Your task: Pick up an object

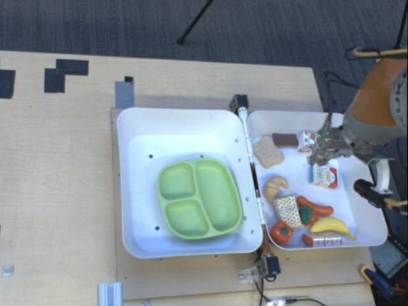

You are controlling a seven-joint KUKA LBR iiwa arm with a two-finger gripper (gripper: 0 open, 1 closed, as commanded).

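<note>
Camera view, left to right: I see the left bin (127,171) holding a green tray (199,198) with 3 compartments, lying flat near its middle. Right bin (363,234) carries the pickable items: a bread slice (268,151) and a brown bar (285,139) toward the far side, a croissant (275,185) below them, a patterned packet (288,210), a tomato (281,233), a carrot-like piece (315,207), a banana (331,226) and a red-and-white wrapper (325,240) near the front wall. A small carton (324,176) lies flat farther right. My gripper (326,153) hangs just above that carton's far end; I cannot tell how its jaws stand.
</note>
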